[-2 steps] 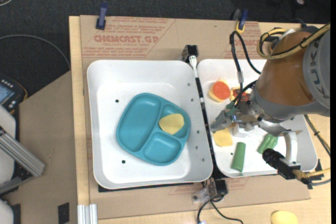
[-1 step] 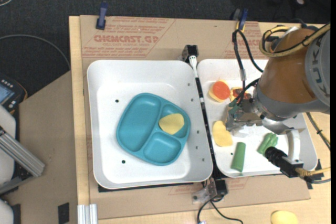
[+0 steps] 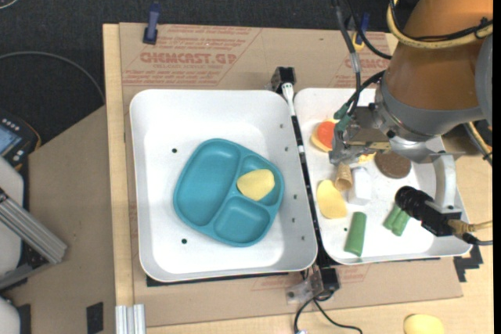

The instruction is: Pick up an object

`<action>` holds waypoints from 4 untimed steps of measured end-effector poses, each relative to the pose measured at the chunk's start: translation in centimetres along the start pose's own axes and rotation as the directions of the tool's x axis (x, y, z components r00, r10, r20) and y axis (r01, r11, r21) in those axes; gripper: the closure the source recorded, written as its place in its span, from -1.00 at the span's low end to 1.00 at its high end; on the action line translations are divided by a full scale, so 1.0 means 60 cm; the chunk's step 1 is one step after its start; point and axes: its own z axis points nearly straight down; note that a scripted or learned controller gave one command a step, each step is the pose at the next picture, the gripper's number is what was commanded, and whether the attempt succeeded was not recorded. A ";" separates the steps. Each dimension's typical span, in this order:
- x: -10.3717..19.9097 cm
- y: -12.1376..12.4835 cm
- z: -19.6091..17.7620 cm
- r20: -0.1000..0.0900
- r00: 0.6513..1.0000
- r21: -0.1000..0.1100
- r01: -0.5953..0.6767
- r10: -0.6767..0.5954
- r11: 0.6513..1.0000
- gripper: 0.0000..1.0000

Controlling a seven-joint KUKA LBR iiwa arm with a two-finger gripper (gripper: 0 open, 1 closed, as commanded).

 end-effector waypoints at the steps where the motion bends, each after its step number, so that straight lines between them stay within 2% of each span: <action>1: 0.142 0.002 -0.178 -0.003 1.000 -0.001 0.004 -0.004 1.000 1.00; 2: 0.133 0.002 -0.185 0.003 1.000 0.010 -0.006 0.006 1.000 1.00; 3: 0.075 -0.004 -0.033 0.006 1.000 0.024 -0.013 0.013 1.000 1.00; 4: 0.159 0.000 -0.085 0.001 1.000 0.010 -0.002 0.002 1.000 1.00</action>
